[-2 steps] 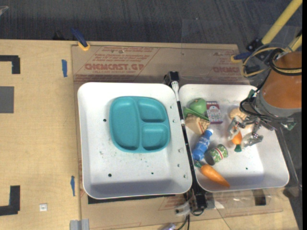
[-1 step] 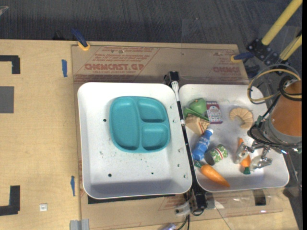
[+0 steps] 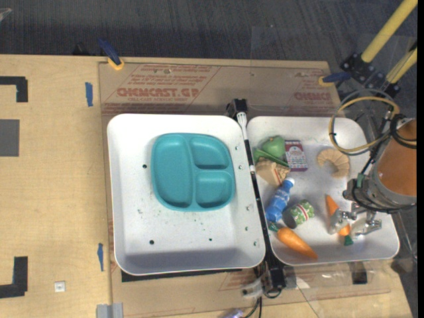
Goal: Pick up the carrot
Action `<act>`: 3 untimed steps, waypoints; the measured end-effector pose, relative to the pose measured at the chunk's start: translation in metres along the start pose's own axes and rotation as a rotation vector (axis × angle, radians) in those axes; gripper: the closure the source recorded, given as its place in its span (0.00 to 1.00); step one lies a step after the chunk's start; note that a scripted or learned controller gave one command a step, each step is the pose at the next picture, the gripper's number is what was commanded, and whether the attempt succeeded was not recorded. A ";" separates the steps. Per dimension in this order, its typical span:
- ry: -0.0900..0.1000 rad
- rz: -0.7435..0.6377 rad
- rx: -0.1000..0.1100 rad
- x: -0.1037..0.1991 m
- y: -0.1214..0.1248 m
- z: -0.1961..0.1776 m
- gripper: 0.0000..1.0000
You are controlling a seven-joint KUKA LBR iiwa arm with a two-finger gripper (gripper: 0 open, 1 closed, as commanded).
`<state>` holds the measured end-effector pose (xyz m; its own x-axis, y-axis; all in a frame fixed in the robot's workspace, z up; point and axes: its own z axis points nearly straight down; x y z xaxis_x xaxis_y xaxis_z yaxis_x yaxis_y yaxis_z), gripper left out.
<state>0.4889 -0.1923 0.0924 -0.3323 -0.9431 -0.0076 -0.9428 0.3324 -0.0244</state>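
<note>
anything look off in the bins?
Nothing spilled or damaged. The right bin is a loose jumble: a carrot lies on its side near the front edge, a blue bottle is tipped over beside it. The teal plate sits flat in the left bin. The gripper is low among the toys.

I look down from one camera high above the bench [image 3: 53,177]; it tilts a bit. I see both bins [image 3: 126,197] whole; the arm [image 3: 397,171] comes from the right.
</note>
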 end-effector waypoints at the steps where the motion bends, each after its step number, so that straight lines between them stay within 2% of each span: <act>1: 0.003 -0.262 0.003 -0.009 0.003 0.000 1.00; 2: -0.001 -0.503 0.003 -0.014 0.005 0.000 1.00; 3: 0.006 -0.838 -0.003 -0.040 0.016 0.000 1.00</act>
